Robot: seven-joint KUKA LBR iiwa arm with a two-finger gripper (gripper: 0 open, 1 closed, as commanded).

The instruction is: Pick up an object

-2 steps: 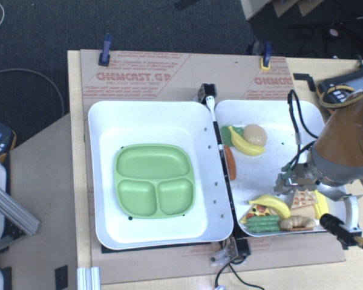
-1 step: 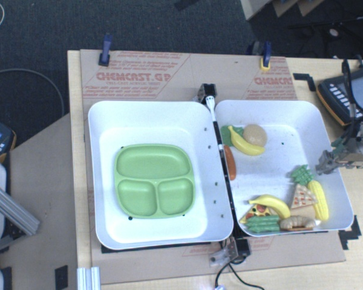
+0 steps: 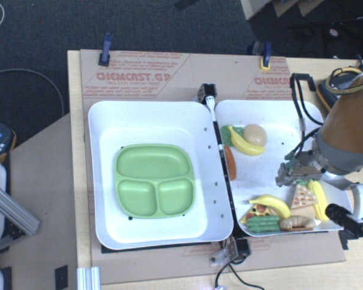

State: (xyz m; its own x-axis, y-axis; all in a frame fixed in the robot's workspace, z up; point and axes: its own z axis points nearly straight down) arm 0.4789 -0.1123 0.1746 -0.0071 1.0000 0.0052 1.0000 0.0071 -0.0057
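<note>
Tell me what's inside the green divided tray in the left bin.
The green tray sits in the left bin, and all three compartments show bare green plastic with nothing in them. What lies under the tray is covered.

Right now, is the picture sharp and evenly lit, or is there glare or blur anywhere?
Camera view: lighting is soft and even, with faint shadows inside the left bin; the green tray is crisp, without harsh glare; the toy food in the right bin looks small and slightly soft; the hand is murky.
</note>
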